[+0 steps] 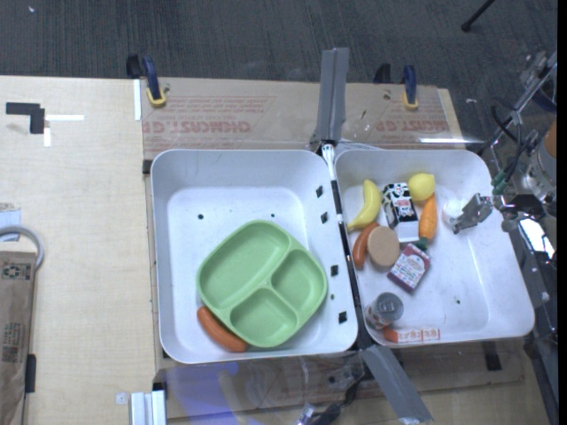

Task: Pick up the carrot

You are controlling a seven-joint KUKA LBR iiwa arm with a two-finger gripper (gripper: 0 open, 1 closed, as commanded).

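One carrot (429,219), cardboard (292,113) printed "CHEMCAL"

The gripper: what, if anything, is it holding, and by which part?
Nothing. The gripper hangs above bare bin floor, right of the carrot, which lies untouched.

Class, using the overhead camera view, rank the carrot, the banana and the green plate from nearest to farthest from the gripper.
1. Carrot: right bin, just left of the gripper.
2. Banana: right bin's left side.
3. Green plate: left bin.
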